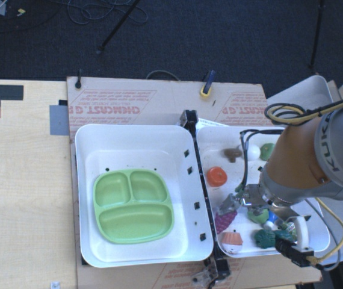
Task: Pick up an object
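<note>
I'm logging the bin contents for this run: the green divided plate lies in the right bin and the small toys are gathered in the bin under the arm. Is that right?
Not quite. The camera view shows the green divided plate lying in the left bin, not the right one. The rest holds: the small toys, such as the orange piece, are gathered in the right bin under the arm.

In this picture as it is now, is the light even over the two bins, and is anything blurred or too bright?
Camera view: light fairly even; the green three-compartment plastic plate is sharp; the right white bin looks washed out along its far wall; the arm throws shadow over small toys, such as the orange round toy, which look soft.
</note>
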Robot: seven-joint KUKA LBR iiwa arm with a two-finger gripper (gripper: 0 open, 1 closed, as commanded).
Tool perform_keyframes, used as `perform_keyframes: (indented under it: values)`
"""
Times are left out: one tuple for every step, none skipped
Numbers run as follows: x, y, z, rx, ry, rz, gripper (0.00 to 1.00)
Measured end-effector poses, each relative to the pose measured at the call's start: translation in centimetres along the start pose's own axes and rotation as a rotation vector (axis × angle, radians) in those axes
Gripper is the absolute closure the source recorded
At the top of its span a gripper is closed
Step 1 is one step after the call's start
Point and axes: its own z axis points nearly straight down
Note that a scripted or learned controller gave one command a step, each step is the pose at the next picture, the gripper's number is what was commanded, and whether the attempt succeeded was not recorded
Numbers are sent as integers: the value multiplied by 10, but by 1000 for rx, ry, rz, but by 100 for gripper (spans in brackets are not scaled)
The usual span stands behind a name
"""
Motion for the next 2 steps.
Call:
perform_keyframes:
  values:
    - [-1,0,43,-10,-5,3,0]
    - [-1,0,32,-7,-1,9,100]
